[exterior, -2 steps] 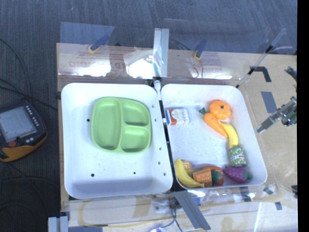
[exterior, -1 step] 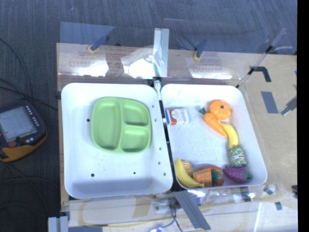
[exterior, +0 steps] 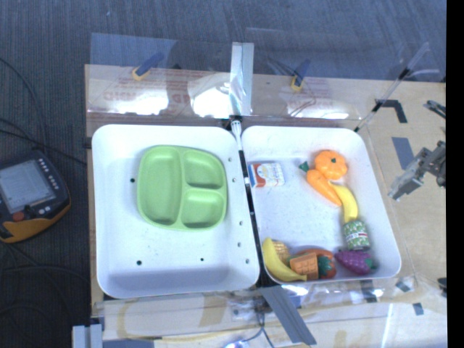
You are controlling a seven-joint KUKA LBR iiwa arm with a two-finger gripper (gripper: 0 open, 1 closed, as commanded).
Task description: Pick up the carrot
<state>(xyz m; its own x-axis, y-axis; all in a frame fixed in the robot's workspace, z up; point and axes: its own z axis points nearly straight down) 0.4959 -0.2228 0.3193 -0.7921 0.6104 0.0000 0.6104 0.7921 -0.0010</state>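
The carrot (exterior: pixel 321 184) in the right bin (exterior: pixel 377 194) has its far end tucked under the orange fruit (exterior: pixel 330 164), so the join is unclear. In the near corner, a banana (exterior: pixel 278 261), a brown-orange item (exterior: pixel 310 262) and a purple one (exterior: pixel 357 261) overlap, hiding their edges. The small carton's (exterior: pixel 266 174) print is too small to read. At the right edge, the grey gripper (exterior: pixel 419 171) is blurred.

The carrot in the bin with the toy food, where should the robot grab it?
Probably around the middle of the carrot, coming straight down from above. It lies flat and slanted, thin end toward the bin's centre, thick end against the yellow corn, with the orange pumpkin touching its upper side. Jaws should close across its narrow width, where there is free floor.
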